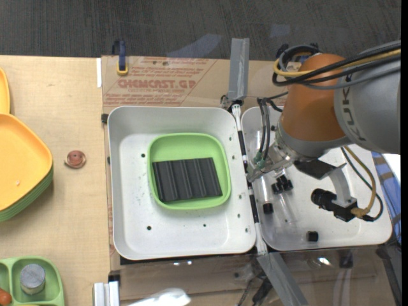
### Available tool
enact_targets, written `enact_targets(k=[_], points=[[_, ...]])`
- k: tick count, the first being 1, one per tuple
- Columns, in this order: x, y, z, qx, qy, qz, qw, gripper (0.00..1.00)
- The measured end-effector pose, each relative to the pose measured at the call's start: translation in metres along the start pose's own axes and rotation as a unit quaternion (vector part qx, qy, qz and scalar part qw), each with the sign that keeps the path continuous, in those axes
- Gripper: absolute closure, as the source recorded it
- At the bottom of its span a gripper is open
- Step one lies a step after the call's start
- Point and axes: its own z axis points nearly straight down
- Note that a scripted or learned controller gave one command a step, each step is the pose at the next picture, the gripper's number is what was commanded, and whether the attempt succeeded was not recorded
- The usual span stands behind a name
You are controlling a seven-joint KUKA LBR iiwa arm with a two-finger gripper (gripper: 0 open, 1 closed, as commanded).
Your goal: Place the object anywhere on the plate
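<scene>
Over a bench, hanging above the right bin, gripper state unreadable, plate lying leftward, bearing a slab.

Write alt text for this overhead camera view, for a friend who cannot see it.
A dark ribbed slab lies on a green plate in the left white bin, while a grey and orange robot arm reaches from the right over the right bin. Yellow plates sit stacked on the wooden bench.
</scene>
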Motion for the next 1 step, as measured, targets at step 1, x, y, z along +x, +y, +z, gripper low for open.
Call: enact_targets(k=[1], points=[[-0.0003, -0.0001, -0.0001, 0.0, 0.0, 0.001, 1.0, 0.0]])
